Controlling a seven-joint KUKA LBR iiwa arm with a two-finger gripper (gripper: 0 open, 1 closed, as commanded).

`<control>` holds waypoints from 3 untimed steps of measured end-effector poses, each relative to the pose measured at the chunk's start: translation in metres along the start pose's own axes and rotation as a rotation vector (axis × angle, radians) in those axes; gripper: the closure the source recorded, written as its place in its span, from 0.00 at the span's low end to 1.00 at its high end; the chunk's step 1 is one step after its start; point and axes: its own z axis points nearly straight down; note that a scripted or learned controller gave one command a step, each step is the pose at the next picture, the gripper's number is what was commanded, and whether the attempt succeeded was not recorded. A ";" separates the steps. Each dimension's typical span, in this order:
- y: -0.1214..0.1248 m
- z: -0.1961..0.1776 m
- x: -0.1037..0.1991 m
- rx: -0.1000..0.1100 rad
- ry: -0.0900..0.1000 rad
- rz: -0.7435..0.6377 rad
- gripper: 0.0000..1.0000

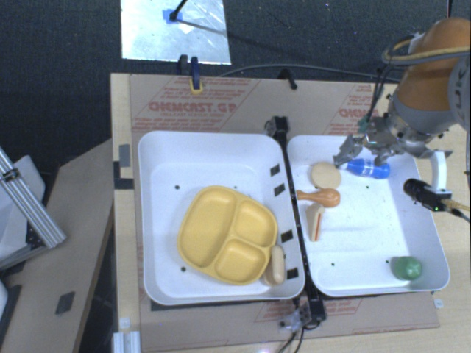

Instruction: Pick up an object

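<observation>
Gripper (366, 151), fingers spread and grasping nothing, at upper right of the frame over the far edge of the right bin (427, 230), directly above a blue object (370, 169), possibly touching it. Left of it: a tan disc (325, 174), a wooden spoon (322, 196), an orange-and-cream stick (314, 221). Lower right corner: green ball (405, 268). Left bin (158, 197): yellow divided tray (227, 234), beige piece (277, 264) at its lower right edge

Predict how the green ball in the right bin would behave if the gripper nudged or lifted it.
The green ball looks round, so a nudge would probably roll it along the right bin wall beside it. Its dull surface suggests something soft and light, likely squeezable. Being round, it might slip from the two-finger gripper.
</observation>
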 end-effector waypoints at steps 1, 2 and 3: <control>0.007 0.045 0.006 0.001 0.000 -0.003 0.00; 0.007 0.087 0.009 0.003 0.000 0.000 0.00; 0.006 0.138 0.010 0.004 0.000 0.001 0.00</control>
